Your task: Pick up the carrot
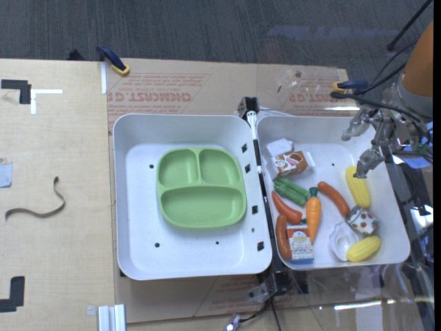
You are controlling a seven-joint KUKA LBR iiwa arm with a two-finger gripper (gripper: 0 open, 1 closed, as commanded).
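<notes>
The carrot [313, 216] is orange with a green top and lies in the middle of the right bin [324, 124], top pointing to the far side. It rests among other toy foods, touching a juice carton [298, 244] at its tip. My gripper [363, 145] hangs over the bin's far right part, above and to the right of the carrot and well apart from it. Its fingers [369, 161] stand spread with nothing between them.
Near the carrot lie a red sausage [334, 197], a green vegetable [291, 189], two more red sausages [284, 205], two yellow corn cobs [358, 187], a snack packet [289, 162] and a clear cup [341, 241]. The left bin [131, 205] holds a green divided plate [202, 187].
</notes>
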